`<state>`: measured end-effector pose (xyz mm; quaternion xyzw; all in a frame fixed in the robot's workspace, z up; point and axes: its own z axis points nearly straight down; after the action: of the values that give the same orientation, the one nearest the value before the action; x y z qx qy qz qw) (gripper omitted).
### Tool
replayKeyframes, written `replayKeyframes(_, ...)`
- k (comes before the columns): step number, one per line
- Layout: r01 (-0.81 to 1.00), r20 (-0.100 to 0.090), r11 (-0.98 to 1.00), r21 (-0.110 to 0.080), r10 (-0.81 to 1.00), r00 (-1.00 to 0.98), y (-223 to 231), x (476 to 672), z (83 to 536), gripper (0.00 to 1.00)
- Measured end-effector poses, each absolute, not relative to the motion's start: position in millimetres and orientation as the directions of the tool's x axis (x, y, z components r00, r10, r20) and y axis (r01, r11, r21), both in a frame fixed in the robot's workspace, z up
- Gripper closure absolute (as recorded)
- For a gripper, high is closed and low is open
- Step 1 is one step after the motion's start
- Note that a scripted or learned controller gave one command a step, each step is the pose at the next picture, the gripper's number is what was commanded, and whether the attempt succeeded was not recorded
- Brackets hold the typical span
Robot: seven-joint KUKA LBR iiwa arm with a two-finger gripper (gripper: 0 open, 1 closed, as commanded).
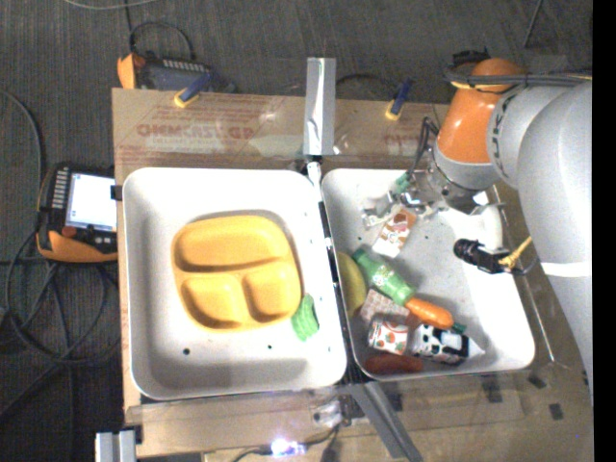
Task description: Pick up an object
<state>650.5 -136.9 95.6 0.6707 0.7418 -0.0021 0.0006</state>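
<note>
My gripper point(397, 203) hangs low over the far part of the right bin point(500, 301), at the end of the grey arm with its orange band. Just beneath it, on its near side, lies a small white and orange carton point(396, 232); whether the gripper touches it is not clear. Nearer the front lie a green bottle point(383, 274), a yellow banana-like piece point(353, 282), an orange carrot point(429, 310), a brown box point(383, 306), a patterned cup point(389, 336), a black and white cow toy point(441, 344) and a dark red thing point(390, 362).
The left bin point(154, 354) holds a yellow compartment tray point(236, 268) with a small green object point(305, 318) at its front right corner. A handheld screen device point(82, 210) lies left of the bench. The bins' shared wall runs between them.
</note>
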Motion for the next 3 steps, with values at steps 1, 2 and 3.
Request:
replayKeyframes(1, 0.995, -0.003, 0.101, -0.001, 0.995, -0.101, -136, 651.1, 105, 1.00)
replayKeyframes(2, 0.996, 0.000, -0.089, -0.002, 0.996, 0.089, -72, 654.8, 183, 1.00)
replayKeyframes(3, 0.990, -0.004, 0.138, -0.002, 0.990, -0.138, -50, 668.1, 183, 1.00)
